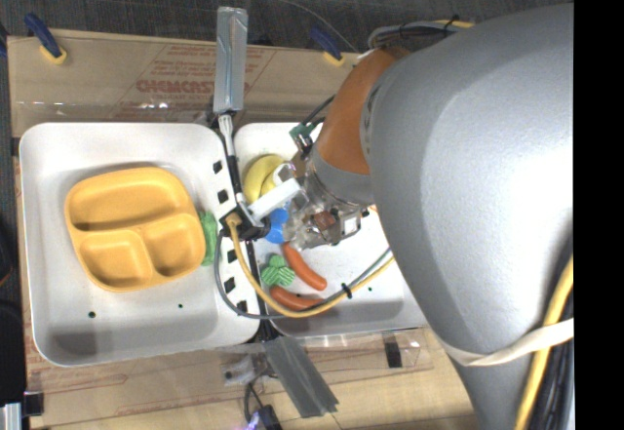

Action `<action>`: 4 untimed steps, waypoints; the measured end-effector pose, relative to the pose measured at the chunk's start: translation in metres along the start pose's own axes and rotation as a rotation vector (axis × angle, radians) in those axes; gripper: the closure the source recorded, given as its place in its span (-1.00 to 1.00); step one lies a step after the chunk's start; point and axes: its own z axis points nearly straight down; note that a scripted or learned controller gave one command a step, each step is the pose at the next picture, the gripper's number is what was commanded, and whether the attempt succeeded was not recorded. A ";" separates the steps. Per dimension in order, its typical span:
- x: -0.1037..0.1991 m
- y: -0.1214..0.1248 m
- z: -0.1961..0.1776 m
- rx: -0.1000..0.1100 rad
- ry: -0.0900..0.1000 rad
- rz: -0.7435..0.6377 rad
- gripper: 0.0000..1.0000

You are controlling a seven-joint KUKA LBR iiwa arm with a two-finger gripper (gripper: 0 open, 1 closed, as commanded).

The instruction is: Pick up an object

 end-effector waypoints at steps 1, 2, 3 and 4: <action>0.110 0.071 -0.043 -0.002 -0.007 -0.069 -1.00; 0.021 0.021 0.006 0.000 -0.013 0.103 -1.00; 0.063 0.137 -0.055 -0.005 -0.005 0.125 -1.00; 0.084 0.117 -0.137 -0.004 -0.002 0.117 -1.00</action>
